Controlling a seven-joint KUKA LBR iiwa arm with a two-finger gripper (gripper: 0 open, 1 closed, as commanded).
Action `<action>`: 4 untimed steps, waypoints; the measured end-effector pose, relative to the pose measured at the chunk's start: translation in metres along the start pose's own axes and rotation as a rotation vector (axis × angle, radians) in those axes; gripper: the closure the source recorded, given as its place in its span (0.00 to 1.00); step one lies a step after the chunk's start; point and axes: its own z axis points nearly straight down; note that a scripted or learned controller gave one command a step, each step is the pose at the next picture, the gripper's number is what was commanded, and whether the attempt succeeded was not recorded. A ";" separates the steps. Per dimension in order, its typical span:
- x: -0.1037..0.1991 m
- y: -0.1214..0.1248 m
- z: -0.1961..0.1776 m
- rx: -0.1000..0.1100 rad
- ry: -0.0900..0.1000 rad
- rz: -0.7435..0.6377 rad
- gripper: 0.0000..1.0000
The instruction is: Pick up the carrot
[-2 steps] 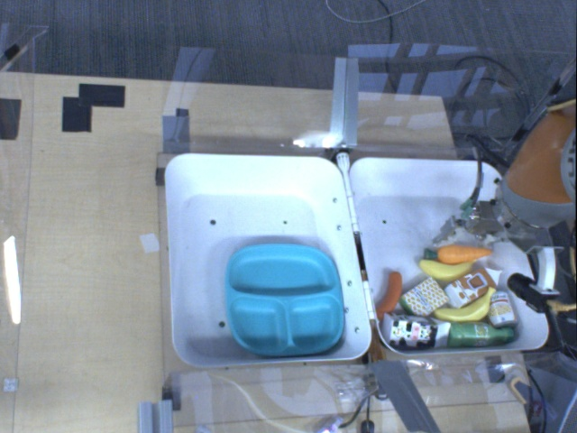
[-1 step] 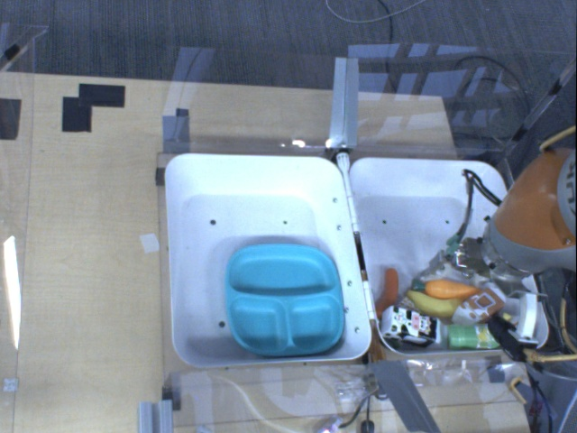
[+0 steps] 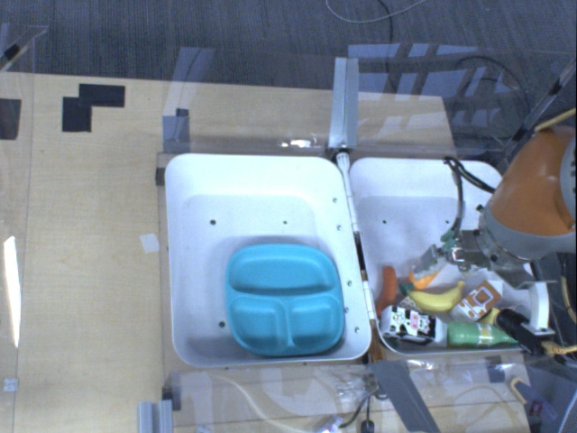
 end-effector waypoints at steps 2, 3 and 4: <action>-0.005 0.004 0.012 0.001 0.000 -0.070 0.00; -0.018 0.018 0.051 -0.018 0.002 -0.157 0.00; -0.020 0.017 0.045 -0.016 -0.002 -0.155 1.00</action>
